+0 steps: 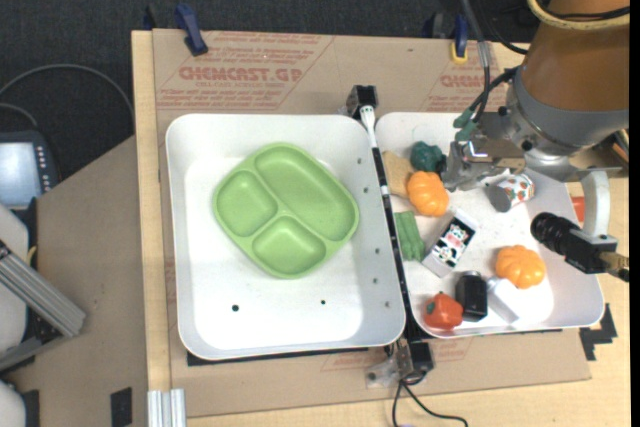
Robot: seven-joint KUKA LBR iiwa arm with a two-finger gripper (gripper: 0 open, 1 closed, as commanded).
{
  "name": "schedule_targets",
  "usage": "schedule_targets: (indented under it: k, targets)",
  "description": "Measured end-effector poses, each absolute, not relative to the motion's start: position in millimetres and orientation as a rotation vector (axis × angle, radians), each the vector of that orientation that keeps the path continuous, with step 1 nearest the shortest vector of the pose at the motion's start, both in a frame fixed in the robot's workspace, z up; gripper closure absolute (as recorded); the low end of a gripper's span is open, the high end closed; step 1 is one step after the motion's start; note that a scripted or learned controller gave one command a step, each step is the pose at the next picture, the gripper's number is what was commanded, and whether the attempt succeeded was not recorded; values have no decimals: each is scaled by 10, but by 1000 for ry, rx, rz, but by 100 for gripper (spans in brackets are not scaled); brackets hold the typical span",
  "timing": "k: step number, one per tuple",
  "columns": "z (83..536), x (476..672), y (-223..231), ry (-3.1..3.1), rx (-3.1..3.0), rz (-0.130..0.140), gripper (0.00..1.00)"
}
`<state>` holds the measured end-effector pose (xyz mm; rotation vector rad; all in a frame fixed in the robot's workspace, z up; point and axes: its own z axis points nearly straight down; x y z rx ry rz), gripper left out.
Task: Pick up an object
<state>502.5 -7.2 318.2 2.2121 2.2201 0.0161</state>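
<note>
My gripper (468,158) hangs low over the back of the right bin (590,307), under the grey and orange arm. Just left of it lies a dark green toy (427,155), with an orange pumpkin (428,194) in front of that. A white object with red and green marks (512,190) lies just right of the gripper. Whether the gripper touches any of them cannot be seen. Further forward lie a black-and-white carton (451,244), a second orange pumpkin (520,265), a black object (471,295), a red vegetable (443,312), a white block (501,302) and a green strip (408,236).
The left bin (200,315) holds a light green divided plate (285,210) near its middle. The bins meet along a rim (385,215). Cardboard covers the bench around both bins, with blue clamps at the back edge.
</note>
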Motion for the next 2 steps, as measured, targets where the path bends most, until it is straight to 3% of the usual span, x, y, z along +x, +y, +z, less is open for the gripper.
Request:
schedule_targets:
  k: [1,2]
  targets:
    - [2788,4854,509,2231,2219,-4,100]
    - [3825,4800,232,2215,2216,14,100]
